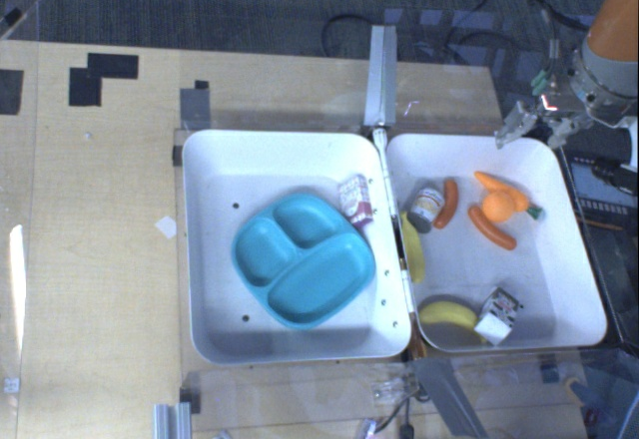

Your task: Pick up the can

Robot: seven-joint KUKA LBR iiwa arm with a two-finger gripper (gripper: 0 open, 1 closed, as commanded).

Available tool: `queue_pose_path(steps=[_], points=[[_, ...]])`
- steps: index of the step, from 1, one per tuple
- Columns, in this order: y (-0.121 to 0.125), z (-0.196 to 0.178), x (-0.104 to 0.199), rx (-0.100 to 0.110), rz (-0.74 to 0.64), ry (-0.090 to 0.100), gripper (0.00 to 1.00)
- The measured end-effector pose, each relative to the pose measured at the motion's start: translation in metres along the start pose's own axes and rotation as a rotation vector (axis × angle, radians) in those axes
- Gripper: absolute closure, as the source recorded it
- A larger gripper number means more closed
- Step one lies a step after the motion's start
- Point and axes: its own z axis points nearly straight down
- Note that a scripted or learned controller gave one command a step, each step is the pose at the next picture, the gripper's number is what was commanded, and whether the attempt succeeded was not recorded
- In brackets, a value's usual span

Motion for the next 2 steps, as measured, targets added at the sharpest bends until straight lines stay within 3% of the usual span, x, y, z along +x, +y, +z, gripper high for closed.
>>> queue_pose_path(steps=[1, 2], points=[[0.007, 0.061, -0.022, 0.001, 0.27, -0.001, 0.0], [-0.013, 0.111, 0.04, 0.004, 0.944, 0.0, 0.0]])
